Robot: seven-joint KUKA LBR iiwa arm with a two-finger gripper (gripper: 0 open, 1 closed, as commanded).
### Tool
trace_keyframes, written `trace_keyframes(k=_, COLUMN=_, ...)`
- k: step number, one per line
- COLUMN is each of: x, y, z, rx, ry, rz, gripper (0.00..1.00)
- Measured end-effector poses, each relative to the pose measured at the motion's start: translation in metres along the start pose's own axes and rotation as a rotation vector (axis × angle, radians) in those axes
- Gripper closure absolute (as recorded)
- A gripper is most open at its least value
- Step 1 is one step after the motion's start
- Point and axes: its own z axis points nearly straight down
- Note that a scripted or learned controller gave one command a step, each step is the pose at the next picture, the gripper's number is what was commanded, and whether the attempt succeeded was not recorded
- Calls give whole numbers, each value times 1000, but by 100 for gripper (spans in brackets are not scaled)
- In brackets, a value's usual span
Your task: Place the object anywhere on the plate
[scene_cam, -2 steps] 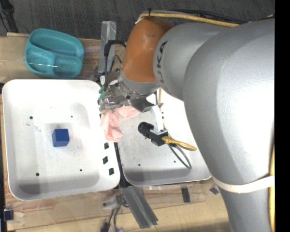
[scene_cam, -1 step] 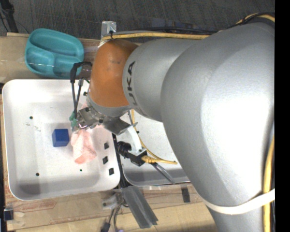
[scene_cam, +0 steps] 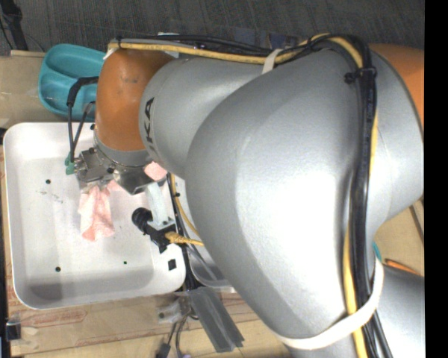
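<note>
The gripper hangs low over the left white bin, below the arm's orange band; whether it is open or closed cannot be told, since the wrist body hides most of it. Directly under it, and seemingly touching its lower end, lies a pale pink crumpled cloth, soft and folded, trailing down across the bin floor. It cannot be told whether the cloth is actually gripped or simply lying beneath the tool.

The bin floor is smooth, glossy white plastic with a few small dark dots, a raised rounded rim and rounded corners. To the left of and below the cloth the floor is bare out to the walls. The bin rests on a pale wooden table, whose surface shows along the left and lower edges.

Beyond the bin's upper edge, on the table's corner, sits a teal plastic plate with a curved, raised lip, partly hidden by the arm. The cloth is well apart from it.

The grey arm, rounded and matte, covers the right side, with black and yellow cables running along it. Dark grey carpeted floor lies beyond the table.
</note>
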Motion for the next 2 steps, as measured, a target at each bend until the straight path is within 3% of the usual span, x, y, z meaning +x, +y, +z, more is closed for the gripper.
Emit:
trace_keyframes(k=1, x=-27, y=-29, z=3, rx=0, ry=0, rz=-41, gripper=100)
trace_keyframes(k=2, x=-77, y=-68, z=-53, rx=-2, ry=0, rz=-69, gripper=100)
